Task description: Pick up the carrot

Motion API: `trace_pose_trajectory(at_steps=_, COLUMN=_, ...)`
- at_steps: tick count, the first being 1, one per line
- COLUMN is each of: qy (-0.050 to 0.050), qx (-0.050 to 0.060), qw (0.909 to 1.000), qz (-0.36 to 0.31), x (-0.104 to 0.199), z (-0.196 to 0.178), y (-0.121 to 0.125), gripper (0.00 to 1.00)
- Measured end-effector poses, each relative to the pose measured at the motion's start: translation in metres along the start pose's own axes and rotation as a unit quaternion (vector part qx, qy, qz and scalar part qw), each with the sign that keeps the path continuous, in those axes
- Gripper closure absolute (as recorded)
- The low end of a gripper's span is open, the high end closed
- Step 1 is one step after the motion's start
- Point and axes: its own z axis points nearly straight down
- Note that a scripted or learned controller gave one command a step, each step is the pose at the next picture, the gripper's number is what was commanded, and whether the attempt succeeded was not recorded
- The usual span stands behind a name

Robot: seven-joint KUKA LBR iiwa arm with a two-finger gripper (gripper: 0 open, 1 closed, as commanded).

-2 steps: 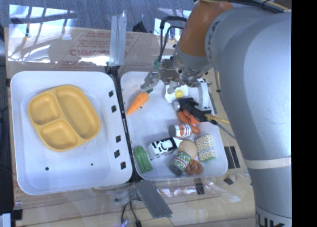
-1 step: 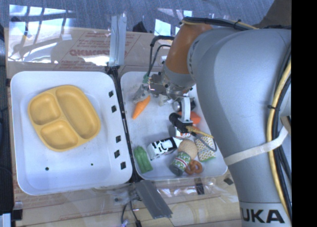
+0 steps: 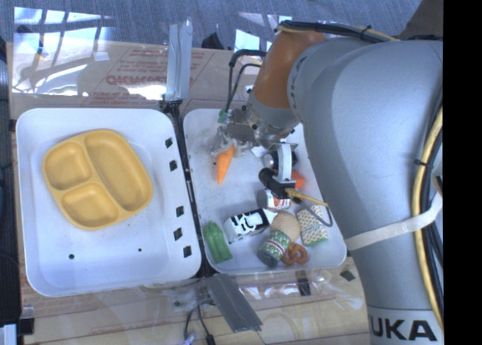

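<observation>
Bright, cool daylight falls from above the left bin (image 3: 30, 208). Glare patches streak the clear sheet behind that bin, washing out its print. The arm (image 3: 376, 148) looms soft and slightly blurred right of it, shadowing the neighbouring bin.

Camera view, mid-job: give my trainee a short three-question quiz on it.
1. True or false: the carrot lies in the right bin.
2. What sits in the left bin? A) a yellow divided plate B) a blue bowl C) a red cup
3. The end effector is at which end of the carrot, upper or lower?

Key: 1 true; 2 A, the plate; 3 upper.
</observation>
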Motion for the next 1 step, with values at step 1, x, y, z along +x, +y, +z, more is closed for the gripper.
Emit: trace_pose_trajectory(at_steps=1, qy=0.0, qx=-0.006, qw=0.9954, qz=0.096, x=0.0174, z=-0.1012, y=0.0125, gripper=1.0)
